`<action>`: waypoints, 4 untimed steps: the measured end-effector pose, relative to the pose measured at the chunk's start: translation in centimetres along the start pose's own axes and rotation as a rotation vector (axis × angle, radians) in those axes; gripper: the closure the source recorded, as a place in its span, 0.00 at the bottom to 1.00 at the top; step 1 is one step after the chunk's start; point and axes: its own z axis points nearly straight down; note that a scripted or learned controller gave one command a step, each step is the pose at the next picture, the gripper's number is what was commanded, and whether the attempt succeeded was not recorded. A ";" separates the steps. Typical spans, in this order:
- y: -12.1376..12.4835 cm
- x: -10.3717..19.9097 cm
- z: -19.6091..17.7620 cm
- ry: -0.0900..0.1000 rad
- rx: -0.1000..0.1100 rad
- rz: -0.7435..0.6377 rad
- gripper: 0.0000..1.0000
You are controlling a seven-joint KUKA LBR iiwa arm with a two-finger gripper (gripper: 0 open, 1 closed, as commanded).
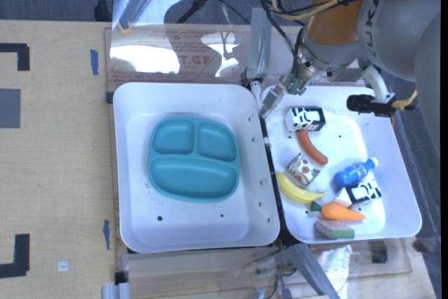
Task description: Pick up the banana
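The yellow banana [297, 190] lies in the right bin [399, 171], near its left wall, curving toward the front. A small printed can [302, 168] touches its upper side and a carrot [342, 211] lies just right of its tip. My gripper [271, 98] hangs at the back of the bench, over the divide between the two bins, well behind the banana and apart from it. Nothing shows in the gripper.
The right bin also holds a black-and-white carton [306, 119], a red sausage [311, 148], a blue bottle [353, 174], a second black-and-white pack [365, 192] and a sponge [334, 230]. A teal divided plate [194, 157] sits in the left bin [133, 150].
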 end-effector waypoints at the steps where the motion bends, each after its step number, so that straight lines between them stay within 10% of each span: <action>1: 0.0 -0.1 -0.7 0.000 0.000 0.002 1.00; 2: 0.0 -0.1 -0.7 0.000 0.000 0.002 0.00; 3: 2.7 3.9 0.0 -0.001 0.000 -0.101 0.00; 4: 0.0 8.9 0.0 0.000 0.000 -0.279 0.00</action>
